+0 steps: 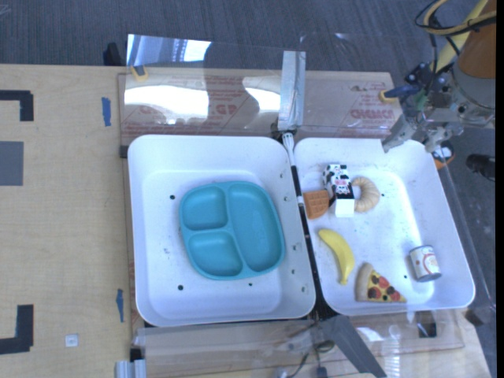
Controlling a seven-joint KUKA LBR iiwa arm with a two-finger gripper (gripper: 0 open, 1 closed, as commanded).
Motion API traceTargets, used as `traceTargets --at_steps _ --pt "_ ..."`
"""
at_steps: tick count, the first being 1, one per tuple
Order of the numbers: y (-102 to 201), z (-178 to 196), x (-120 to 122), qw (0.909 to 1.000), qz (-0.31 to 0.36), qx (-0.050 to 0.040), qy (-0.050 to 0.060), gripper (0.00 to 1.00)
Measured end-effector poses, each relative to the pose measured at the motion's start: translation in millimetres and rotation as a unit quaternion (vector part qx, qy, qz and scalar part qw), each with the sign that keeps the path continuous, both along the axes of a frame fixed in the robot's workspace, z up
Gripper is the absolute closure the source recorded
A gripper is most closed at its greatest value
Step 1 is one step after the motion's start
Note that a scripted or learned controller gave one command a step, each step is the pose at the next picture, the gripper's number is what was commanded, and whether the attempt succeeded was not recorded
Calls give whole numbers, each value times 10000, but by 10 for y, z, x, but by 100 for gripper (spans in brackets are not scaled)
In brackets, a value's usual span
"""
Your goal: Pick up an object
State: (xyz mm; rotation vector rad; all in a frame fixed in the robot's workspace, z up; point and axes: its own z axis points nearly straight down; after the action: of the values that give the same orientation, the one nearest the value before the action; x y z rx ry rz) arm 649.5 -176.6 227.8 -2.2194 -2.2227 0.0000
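The right bin point(441, 211) holds a yellow banana point(339, 253), a pizza slice point(376, 285), a small can point(424, 263), a croissant point(365, 193), a black-and-white toy cow point(338, 179) and a brown waffle piece point(316, 203). My gripper point(415, 130) hangs over the bin's far right corner, above and apart from all of them. Nothing shows between its fingers.
A teal divided plate point(231, 229) lies in the left bin point(150, 211). A clear plastic wall point(236, 101) stands behind both bins. Yellow and black cables point(449, 10) loop at the top right by the arm.
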Motion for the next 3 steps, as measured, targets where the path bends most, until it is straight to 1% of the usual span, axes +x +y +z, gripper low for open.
traceTargets --at_steps 1,2,3 --pt "593 -1042 41 10000 -1 -12 -76 0" --pt "748 -1174 -173 9998 -12 -27 -199 0" --pt "807 -1188 -405 9996 -21 -39 -294 0"
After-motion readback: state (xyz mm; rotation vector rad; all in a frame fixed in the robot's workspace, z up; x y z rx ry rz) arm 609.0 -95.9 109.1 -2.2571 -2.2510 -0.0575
